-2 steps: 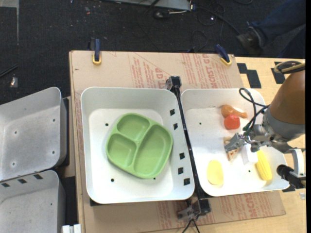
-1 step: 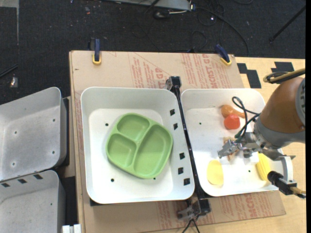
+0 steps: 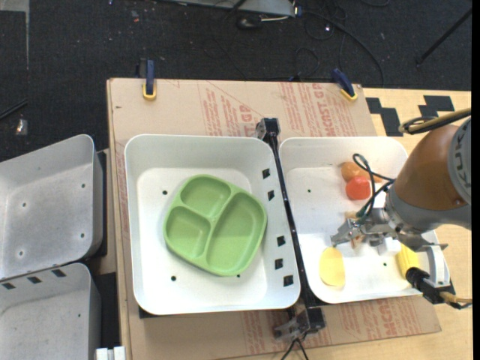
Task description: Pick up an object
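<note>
My gripper [image 3: 355,235] hangs low over the middle of the right bin [image 3: 315,156], with the orange-banded arm [image 3: 435,175] coming in from the right. Just below and left of it, a pale yellow rounded object [image 3: 332,267] lies on the bin floor. A red block [image 3: 358,189] sits above the gripper, and a tan-orange object [image 3: 350,170] touches the block on its far side. A small yellow piece [image 3: 407,259] lies at the bin's right side, partly under the arm. Nothing shows in the gripper.
The left bin [image 3: 142,163] holds a green divided plate [image 3: 215,223]. A black divider [image 3: 283,216] runs between the bins. White trays [image 3: 45,201] stand off the bench at the left. Blue-and-yellow clamps [image 3: 149,81] hold the board's far edge.
</note>
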